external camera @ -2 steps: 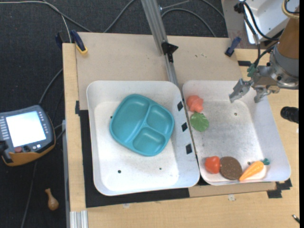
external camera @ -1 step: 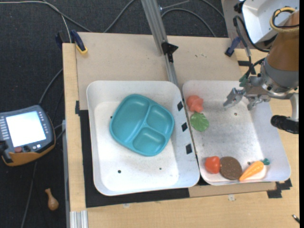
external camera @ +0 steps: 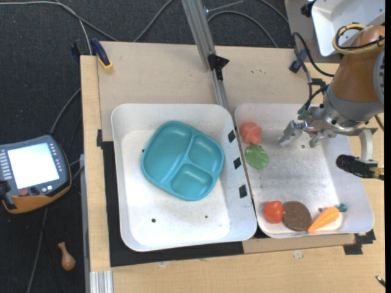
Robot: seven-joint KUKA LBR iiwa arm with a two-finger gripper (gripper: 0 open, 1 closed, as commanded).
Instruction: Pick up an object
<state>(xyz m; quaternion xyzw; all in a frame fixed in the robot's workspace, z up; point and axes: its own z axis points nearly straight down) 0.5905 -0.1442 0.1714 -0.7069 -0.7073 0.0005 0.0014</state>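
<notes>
The right bin (external camera: pixel 305 182) holds several toy foods. A pinkish-red piece (external camera: pixel 250 132) and a green leafy piece (external camera: pixel 256 157) lie by its left wall. A red tomato (external camera: pixel 274 211), a brown round patty (external camera: pixel 296 215) and an orange carrot (external camera: pixel 324 219) sit along its front edge. My gripper (external camera: pixel 303 137) hangs over the back of the right bin, to the right of the pinkish-red piece and apart from it. Its fingers are spread open with nothing between them.
A teal divided plate (external camera: pixel 183 159) lies in the left bin (external camera: pixel 140 224). A metal pole (external camera: pixel 204 35) slants up from the gap between the bins. A handheld control pendant (external camera: pixel 33 173) rests off the bench at the left.
</notes>
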